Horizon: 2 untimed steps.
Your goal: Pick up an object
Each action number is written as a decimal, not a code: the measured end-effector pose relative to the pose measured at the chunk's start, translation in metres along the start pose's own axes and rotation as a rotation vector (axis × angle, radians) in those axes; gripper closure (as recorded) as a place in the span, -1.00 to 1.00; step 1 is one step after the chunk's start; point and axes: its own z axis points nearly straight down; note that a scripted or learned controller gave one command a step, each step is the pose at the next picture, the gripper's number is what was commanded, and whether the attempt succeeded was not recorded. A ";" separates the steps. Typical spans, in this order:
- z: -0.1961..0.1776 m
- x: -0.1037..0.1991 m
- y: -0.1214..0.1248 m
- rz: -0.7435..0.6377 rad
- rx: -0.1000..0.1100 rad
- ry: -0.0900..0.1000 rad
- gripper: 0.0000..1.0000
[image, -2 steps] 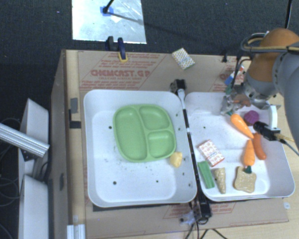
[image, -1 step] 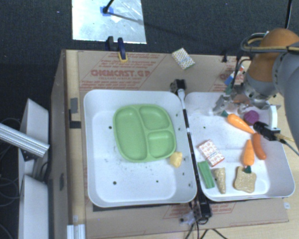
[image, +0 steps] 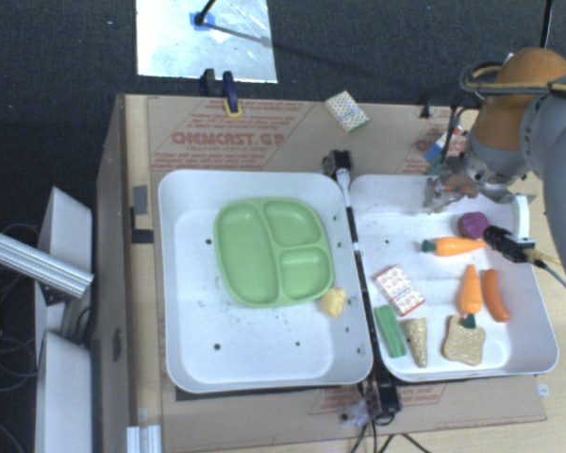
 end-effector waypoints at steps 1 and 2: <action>0.000 0.000 0.000 -0.001 0.000 0.000 -1.00; 0.023 -0.039 -0.068 0.011 0.010 0.005 -1.00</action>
